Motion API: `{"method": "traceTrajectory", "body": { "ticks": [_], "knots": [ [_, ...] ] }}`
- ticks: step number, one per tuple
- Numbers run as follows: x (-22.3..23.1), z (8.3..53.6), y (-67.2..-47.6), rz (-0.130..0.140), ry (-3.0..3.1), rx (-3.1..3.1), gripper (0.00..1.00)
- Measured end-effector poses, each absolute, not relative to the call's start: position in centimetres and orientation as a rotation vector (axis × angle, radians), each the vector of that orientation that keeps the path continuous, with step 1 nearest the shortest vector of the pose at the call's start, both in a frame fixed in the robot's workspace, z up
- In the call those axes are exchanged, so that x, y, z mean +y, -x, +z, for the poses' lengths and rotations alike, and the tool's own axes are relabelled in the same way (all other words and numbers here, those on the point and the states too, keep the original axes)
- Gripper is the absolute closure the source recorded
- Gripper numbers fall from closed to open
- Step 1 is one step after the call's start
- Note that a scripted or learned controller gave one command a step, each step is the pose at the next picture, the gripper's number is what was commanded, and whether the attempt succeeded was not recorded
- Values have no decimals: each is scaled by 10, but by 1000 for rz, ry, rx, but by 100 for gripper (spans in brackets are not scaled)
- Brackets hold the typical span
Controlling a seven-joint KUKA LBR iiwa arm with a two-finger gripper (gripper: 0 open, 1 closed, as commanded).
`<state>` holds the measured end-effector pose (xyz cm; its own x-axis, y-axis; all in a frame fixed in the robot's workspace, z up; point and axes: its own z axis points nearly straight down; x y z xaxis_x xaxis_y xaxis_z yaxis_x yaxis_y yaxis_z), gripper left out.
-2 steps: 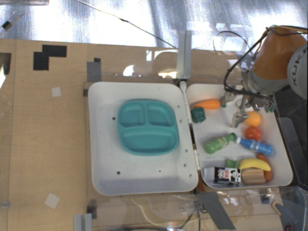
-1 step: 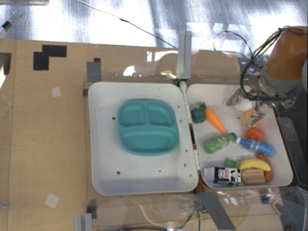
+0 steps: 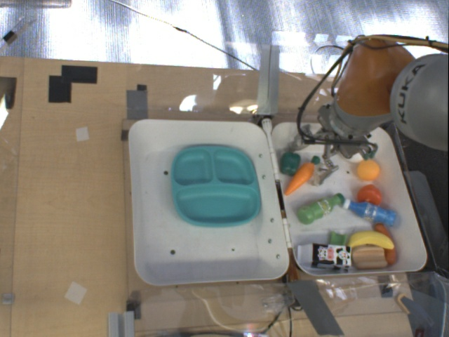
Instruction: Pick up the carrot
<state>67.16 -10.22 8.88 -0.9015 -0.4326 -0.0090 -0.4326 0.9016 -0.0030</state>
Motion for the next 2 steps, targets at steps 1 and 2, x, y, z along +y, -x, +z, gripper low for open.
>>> {"method": "traceTrajectory", "body": {
  "ticks": [1, 2],
  "knots": [
    [-118, 89, -592, -8, 1047, 2950, 0],
    [-117, 103, -596, -15, 1049, 2939, 100]
  ]
}}
